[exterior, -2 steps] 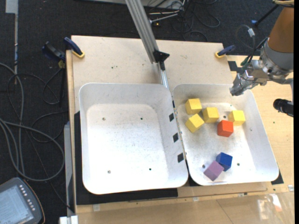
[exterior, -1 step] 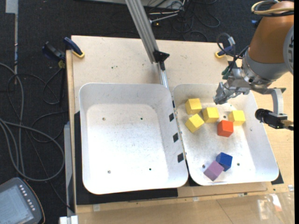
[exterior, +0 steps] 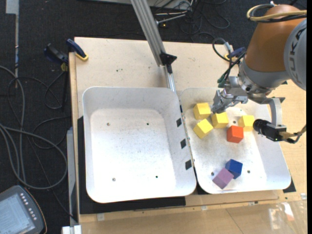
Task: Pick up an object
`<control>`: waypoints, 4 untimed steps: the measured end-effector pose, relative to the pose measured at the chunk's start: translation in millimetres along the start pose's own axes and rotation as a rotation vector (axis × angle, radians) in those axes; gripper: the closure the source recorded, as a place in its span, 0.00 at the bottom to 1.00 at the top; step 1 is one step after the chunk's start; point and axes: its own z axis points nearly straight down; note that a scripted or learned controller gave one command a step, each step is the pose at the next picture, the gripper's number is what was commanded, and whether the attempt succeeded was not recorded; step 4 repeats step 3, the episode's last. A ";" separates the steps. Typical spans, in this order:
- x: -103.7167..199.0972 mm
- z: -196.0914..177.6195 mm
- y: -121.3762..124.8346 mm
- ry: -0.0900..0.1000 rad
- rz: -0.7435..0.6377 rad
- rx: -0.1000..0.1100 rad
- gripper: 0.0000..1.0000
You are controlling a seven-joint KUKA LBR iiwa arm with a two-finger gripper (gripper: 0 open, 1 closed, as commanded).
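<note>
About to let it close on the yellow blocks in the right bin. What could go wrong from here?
1. The gripper sits among close-packed yellow blocks, so it may nudge a neighbour or catch two.
2. The orange block lies just beside them and could get pushed.
3. The cluster is near the divider between the bins, so a shoved block could jam against it.

- yellow blocks (exterior: 210, 119) crowd the right bin (exterior: 273, 172) just beside the gripper (exterior: 218, 106); orange block (exterior: 235, 133) near
- blue block (exterior: 234, 167) touches purple block (exterior: 223, 178); bare floor between clusters
</note>
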 end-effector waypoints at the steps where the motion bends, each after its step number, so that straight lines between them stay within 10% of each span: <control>1: 50.3 -3.7 -18.7 0.000 -0.001 0.000 1.00; 4: 140.1 18.9 -60.7 -0.001 0.000 0.002 1.00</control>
